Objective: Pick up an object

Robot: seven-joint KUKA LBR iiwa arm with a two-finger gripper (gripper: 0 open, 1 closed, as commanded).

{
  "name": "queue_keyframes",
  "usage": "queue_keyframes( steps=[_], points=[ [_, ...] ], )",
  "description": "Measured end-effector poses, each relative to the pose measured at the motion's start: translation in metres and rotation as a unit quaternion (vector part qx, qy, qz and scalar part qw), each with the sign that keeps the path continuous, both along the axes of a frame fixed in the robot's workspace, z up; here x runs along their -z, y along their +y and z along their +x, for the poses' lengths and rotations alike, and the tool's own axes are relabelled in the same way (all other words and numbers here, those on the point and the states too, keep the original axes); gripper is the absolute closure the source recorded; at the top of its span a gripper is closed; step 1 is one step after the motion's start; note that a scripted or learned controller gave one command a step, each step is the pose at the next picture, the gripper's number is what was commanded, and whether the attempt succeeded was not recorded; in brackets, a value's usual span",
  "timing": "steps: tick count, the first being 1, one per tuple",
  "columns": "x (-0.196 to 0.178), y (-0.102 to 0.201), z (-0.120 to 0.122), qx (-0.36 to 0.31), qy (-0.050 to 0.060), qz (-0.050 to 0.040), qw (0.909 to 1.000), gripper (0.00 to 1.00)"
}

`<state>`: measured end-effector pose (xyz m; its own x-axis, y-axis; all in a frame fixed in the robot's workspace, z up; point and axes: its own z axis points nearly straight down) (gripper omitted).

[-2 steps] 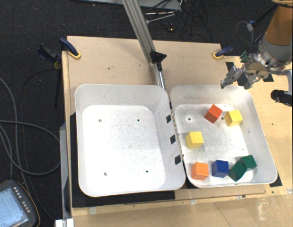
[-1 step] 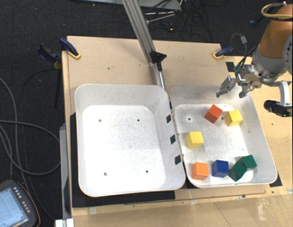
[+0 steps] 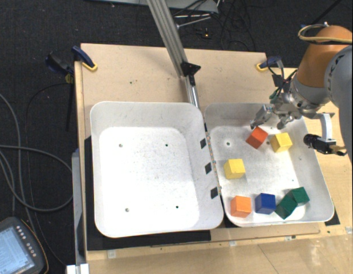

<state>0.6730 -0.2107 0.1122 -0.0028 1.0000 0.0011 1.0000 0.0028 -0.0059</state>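
Note:
In the right bin, the far part holds a red-orange block and a yellow block side by side. My gripper hangs just beyond them, near the bin's far wall. Its fingers are spread open with nothing between them. The left fingertip is just above the red-orange block, apart from it. A second yellow block lies mid-bin. Along the near wall sit an orange block, a blue block and two green blocks.
The left bin lies beside the right one, with a few dark clips along the shared edge. A metal pole slants in from the back. Clamps sit at the bench's far corners.

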Motion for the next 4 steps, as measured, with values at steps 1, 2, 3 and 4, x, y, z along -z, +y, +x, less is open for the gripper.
queue_keyframes(
  steps=[1, 2, 3, 4],
  points=[
    [-0.016, 0.000, 0.003, -0.001, -0.005, -0.0017, 1.0000, 1.00],
    [-0.080, -0.004, 0.003, 0.001, -0.007, -0.0023, 1.0000, 1.00],
    [-0.135, -0.004, 0.004, 0.000, -0.007, -0.0022, 1.0000, 1.00],
    [-0.128, 0.041, 0.003, -0.002, -0.003, -0.0001, 1.0000, 1.00]
  ],
)
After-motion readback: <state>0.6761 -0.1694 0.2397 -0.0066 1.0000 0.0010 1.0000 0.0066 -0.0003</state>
